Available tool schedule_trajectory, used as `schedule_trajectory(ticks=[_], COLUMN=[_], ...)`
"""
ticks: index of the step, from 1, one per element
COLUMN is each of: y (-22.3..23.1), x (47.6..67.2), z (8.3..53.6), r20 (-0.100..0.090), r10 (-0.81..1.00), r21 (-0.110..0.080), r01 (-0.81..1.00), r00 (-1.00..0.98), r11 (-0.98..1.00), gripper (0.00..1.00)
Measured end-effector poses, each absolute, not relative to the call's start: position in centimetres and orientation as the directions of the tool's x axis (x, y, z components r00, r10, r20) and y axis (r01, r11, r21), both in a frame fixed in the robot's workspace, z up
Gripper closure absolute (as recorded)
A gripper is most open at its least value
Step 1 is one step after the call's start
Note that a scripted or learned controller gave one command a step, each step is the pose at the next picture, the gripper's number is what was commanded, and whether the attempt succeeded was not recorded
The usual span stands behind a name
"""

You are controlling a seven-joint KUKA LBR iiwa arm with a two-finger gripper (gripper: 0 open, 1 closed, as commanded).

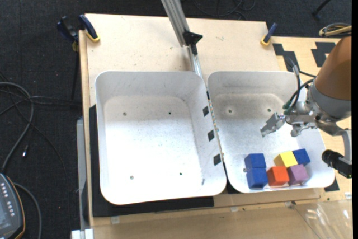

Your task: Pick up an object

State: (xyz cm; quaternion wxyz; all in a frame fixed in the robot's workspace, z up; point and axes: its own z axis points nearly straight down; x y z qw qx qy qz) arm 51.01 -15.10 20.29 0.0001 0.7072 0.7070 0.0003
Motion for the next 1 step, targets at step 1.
schedule_trajectory(ticks=[1], y=[-20.08], x=[54.25], z=[14.1], r20=[-0.002], r10=[1.0], r21=[-0.002], r01=[1.0], r00=[0.003], r11=[-0.003], gripper=[0.0])
